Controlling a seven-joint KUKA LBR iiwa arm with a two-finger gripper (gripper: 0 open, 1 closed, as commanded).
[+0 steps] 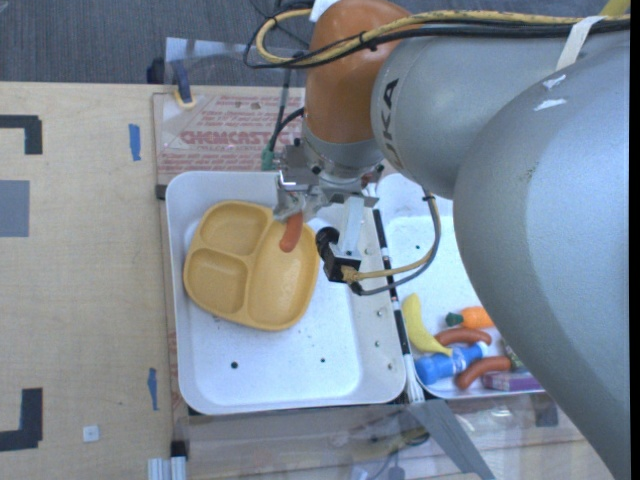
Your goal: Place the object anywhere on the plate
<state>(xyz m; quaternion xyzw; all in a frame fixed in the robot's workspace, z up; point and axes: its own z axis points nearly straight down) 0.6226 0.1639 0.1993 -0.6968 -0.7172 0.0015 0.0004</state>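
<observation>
A yellow divided plate (245, 268) lies in the left white bin (270, 368). My gripper (292, 220) hangs over the plate's upper right rim, below the orange wrist band. A small orange-red sausage-shaped object (290, 234) is pinched between its fingers, hanging nearly upright with its lower end just above the plate's large compartment.
The right bin (420, 233) holds a yellow banana (420, 330), a blue item (440, 366), red sausages (470, 353) and an orange piece (475, 317) near its front. A cardboard sheet (225, 138) lies behind the left bin. The arm covers much of the right side.
</observation>
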